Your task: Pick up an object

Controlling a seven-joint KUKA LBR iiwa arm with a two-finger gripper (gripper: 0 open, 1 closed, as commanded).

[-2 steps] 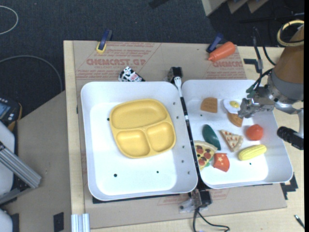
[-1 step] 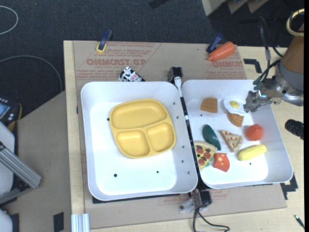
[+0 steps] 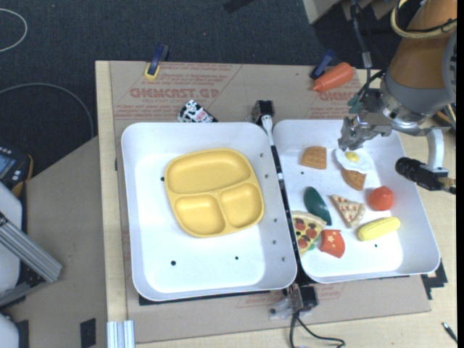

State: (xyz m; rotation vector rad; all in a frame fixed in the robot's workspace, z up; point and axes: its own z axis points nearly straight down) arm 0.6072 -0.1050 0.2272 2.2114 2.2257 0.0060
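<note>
My gripper [image 3: 353,142] hangs low over the far part of the right bin [image 3: 413,256], directly above a toy fried egg [image 3: 354,158]. Its dark fingers point down at the egg and seem to touch its top. Around the egg lie a tan cracker [image 3: 315,157], a brown bread piece [image 3: 354,179], a red tomato [image 3: 380,197], a pizza wedge [image 3: 349,209], a green pepper [image 3: 317,204], a yellow banana [image 3: 378,228], a round pizza slice [image 3: 307,231] and a red strawberry [image 3: 333,243].
The left bin [image 3: 145,216] holds a yellow three-section plate [image 3: 213,191]. An orange carrot-shaped toy [image 3: 333,77] and a black-and-white toy [image 3: 194,112] lie on the board behind the bins. A black clamp [image 3: 264,112] sits at the seam between the bins.
</note>
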